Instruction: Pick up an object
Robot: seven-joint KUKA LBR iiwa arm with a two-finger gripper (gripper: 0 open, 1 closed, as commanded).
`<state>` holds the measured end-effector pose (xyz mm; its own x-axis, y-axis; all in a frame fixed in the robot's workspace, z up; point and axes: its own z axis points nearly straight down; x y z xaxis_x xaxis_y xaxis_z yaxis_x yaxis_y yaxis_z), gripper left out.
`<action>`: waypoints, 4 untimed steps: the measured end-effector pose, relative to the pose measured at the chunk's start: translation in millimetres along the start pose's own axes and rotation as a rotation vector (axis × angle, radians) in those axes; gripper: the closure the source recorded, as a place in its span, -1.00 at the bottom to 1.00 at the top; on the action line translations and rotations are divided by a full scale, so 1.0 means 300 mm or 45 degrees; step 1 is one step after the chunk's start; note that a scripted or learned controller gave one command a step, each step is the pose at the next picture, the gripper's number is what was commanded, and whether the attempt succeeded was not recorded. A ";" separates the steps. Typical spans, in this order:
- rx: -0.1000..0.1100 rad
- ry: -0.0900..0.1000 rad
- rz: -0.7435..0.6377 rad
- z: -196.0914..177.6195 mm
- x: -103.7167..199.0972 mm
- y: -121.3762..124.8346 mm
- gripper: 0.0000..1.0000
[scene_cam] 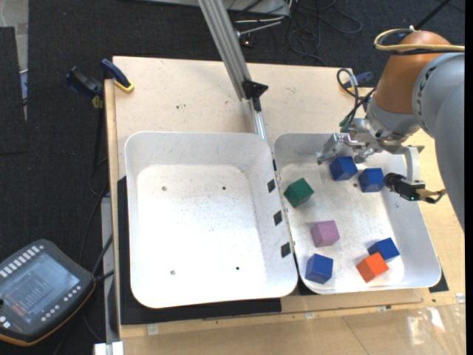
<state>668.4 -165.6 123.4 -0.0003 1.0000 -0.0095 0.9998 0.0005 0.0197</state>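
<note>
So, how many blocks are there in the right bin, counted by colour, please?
Blue blocks: 4
Green block: 1
Purple block: 1
Orange block: 1
Total: 7 blocks, all in the right bin.

You look down at a slant from above the bench, both white bins in frame.

Robotics lab: teach pendant, floor cables, wooden bench, clamps.
</note>
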 end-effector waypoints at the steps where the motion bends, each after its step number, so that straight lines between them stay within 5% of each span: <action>1: 0.018 0.008 -0.004 0.088 -0.001 0.004 -1.00; 2: 0.020 0.009 -0.005 0.057 0.002 0.003 1.00; 4: 0.015 0.010 -0.004 -0.297 0.000 0.019 1.00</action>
<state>672.2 -164.8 212.7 -0.0031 1.0000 -0.0020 1.0000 0.0031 0.0076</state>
